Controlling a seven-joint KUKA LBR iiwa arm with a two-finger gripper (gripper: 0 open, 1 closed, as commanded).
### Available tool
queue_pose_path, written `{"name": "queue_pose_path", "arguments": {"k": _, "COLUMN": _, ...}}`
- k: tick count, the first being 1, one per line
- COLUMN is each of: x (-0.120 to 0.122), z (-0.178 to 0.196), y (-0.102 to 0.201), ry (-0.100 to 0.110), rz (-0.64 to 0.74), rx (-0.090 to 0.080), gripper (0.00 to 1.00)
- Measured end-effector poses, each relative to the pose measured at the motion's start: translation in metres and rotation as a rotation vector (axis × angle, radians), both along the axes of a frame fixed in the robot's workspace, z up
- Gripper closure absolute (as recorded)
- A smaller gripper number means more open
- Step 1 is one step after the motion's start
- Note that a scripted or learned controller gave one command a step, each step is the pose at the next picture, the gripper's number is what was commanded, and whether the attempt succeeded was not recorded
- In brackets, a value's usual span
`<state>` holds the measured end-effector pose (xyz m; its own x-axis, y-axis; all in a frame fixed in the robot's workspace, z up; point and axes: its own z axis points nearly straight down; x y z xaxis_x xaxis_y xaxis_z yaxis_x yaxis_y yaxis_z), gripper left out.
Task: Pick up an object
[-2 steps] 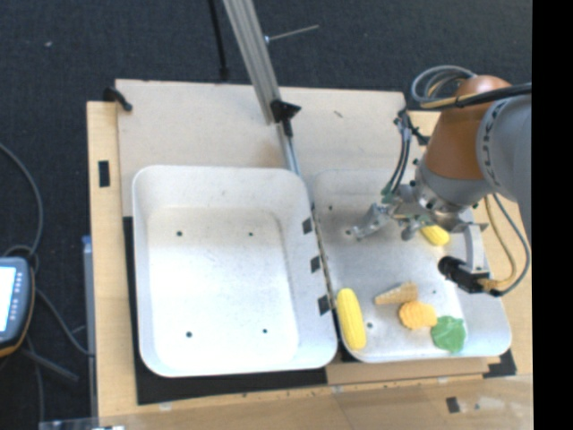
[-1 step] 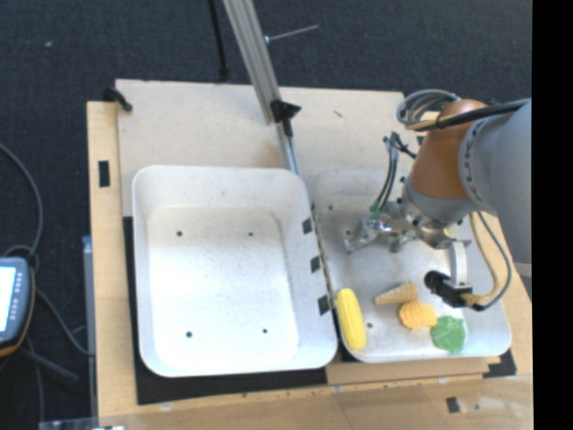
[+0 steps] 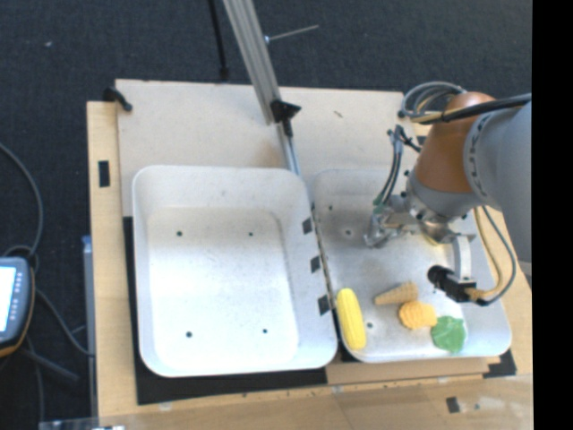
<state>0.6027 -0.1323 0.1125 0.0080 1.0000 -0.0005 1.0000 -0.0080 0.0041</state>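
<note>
The right bin point(image 3: 349, 195) holds a yellow corn cob point(image 3: 350, 318) at its front left, a tan cone-shaped piece point(image 3: 397, 294), a small orange-yellow lumpy object point(image 3: 417, 313) and a green object point(image 3: 448, 333) near the front right corner. My gripper point(image 3: 383, 233) hangs low over the middle of this bin, under the grey arm with its orange band point(image 3: 443, 155). It is behind the cone piece and apart from it, and I see nothing between its fingers.
The left bin point(image 3: 152, 195) sits beside the right one. A slanted metal pole point(image 3: 260, 61) rises from behind the bins. Cables point(image 3: 497, 258) loop off the wrist over the right bin's right side. A tablet point(image 3: 11, 298) lies off the bench at left.
</note>
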Motion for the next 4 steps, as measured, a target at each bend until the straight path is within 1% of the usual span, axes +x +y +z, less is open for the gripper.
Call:
{"name": "queue_pose_path", "arguments": {"k": 1, "x": -0.002, "z": 0.063, "y": 0.004, "ry": -0.003, "rz": 0.011, "rx": -0.001, "gripper": 1.0}}
{"name": "queue_pose_path", "arguments": {"k": 2, "x": -0.002, "z": 0.108, "y": 0.007, "ry": -0.003, "rz": 0.011, "rx": -0.001, "gripper": 1.0}}
{"name": "queue_pose_path", "arguments": {"k": 3, "x": -0.001, "z": 0.125, "y": 0.006, "ry": 0.0, "rz": 0.011, "rx": 0.0, "gripper": 1.0}}
{"name": "queue_pose_path", "arguments": {"k": 4, "x": -0.012, "z": 0.118, "y": 0.056, "ry": 0.003, "rz": 0.013, "rx": 0.001, "gripper": 1.0}}
